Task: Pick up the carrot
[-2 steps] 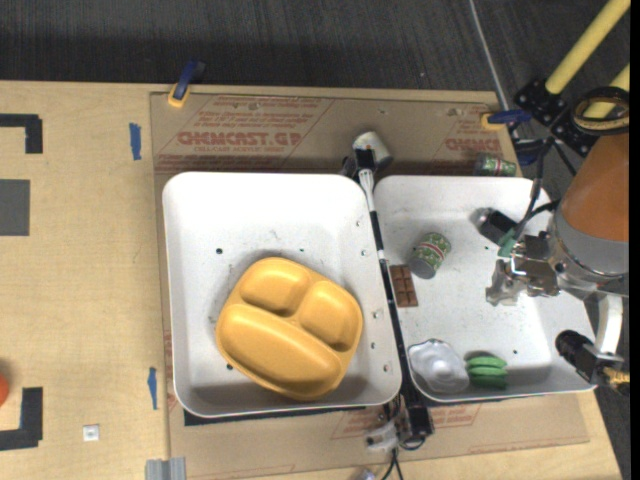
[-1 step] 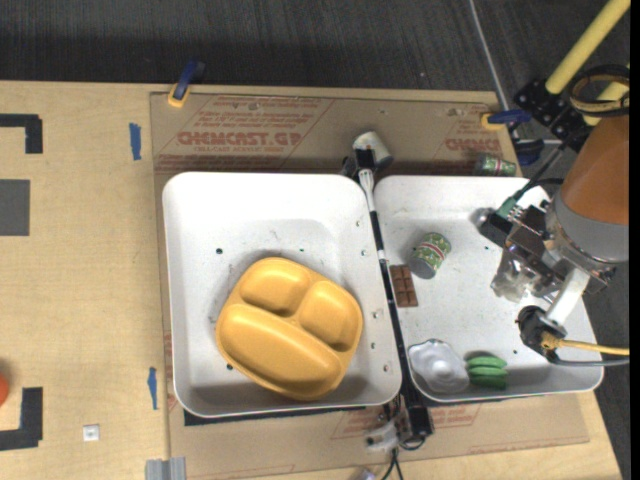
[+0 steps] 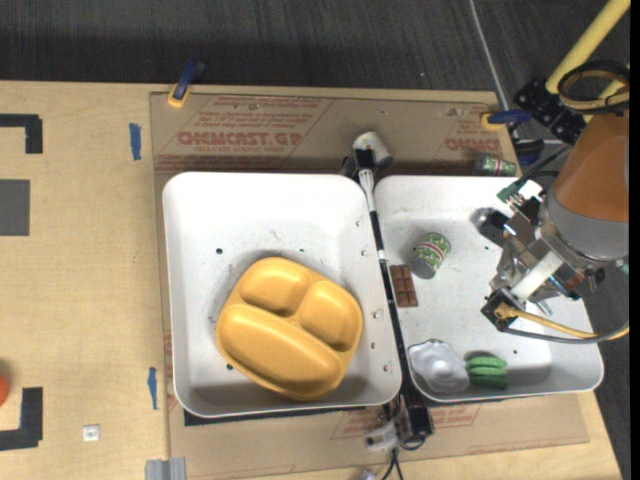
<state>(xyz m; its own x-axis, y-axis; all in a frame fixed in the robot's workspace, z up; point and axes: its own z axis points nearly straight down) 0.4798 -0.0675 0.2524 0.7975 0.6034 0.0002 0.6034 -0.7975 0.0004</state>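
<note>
My gripper (image 3: 507,268) hangs over the right side of the right bin (image 3: 455,203), below the grey arm with its orange band (image 3: 600,173). It hovers to the right of a small green can (image 3: 432,252), and nothing can be seen held in it. A small orange-red thing (image 3: 3,390) peeks in at the far left edge of the bench, outside both bins.
The left bin (image 3: 200,218) holds a large yellow bell-pepper-shaped object (image 3: 290,326). In the right bin lie a brown chocolate bar (image 3: 403,286), a silvery crumpled item (image 3: 438,363) and a green ridged item (image 3: 486,369). A yellow cable (image 3: 560,330) trails from the gripper.
</note>
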